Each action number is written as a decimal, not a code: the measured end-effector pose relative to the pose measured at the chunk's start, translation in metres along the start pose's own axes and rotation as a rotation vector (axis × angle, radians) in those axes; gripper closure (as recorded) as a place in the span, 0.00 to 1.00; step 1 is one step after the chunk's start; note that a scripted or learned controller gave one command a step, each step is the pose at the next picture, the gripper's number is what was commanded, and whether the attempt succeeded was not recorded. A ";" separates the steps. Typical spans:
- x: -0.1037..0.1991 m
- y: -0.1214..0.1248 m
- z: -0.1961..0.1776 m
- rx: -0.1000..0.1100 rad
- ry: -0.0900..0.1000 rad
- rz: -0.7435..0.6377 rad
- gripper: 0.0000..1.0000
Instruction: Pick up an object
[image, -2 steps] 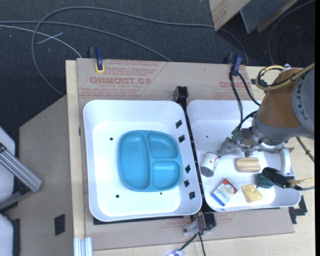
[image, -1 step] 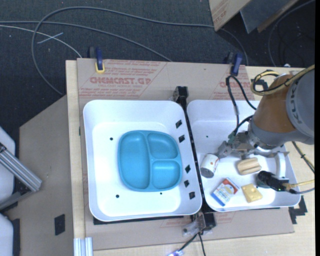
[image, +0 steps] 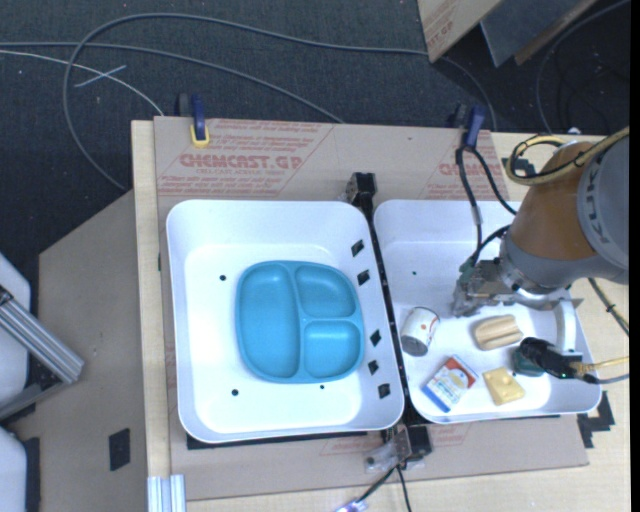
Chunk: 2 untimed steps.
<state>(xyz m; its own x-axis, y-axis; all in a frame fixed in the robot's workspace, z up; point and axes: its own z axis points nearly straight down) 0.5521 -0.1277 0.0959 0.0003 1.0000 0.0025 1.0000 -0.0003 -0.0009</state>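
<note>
Your single arm (image: 590, 215) enters from the right edge of the camera view, its grey body and orange band bent downward toward the bench. Your wrist points down and to the left, ending in the gripper (image: 478, 290), which sits low. You see the gripper's metal housing from above, with dark cables looping along the arm.
</note>
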 end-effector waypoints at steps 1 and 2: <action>-0.002 -0.005 -0.061 -0.007 -0.003 -0.001 1.00; -0.004 0.003 -0.108 -0.007 -0.004 -0.002 1.00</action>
<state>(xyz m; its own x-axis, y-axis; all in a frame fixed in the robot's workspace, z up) 0.5553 -0.1320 0.2041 -0.0012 1.0000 -0.0011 1.0000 0.0012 0.0065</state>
